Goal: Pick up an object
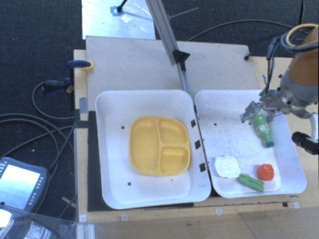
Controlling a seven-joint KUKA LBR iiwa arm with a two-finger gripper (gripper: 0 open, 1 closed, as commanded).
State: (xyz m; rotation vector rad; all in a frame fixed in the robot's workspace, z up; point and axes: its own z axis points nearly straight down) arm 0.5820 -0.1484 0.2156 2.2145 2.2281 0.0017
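Nearest the camera, at the near edge of the right shallow white bin [299,176], lie three items close together: a flat white round piece [227,166], a small green oblong object [250,182] just beside and in front of it, and an orange-red rounded object [265,172] a little to the right. Farther back in the same bin a green bottle with a pale label [262,129] lies on its side, tilted, its narrow end pointing toward the near right. The hand [258,110] of the grey arm with the orange band [301,68] sits directly over the bottle's upper end; one metal finger [248,112] juts out to the left of it. Whether the hand is open, closed or gripping the bottle cannot be told from this angle. The left shallow white bin [107,148] holds a yellow plastic divided tray [159,145] with three compartments, lying flat near the middle. Both bins rest side by side, touching, on the pale table [129,63]. A slanted grey metal pole [162,19] crosses the far side of the table.
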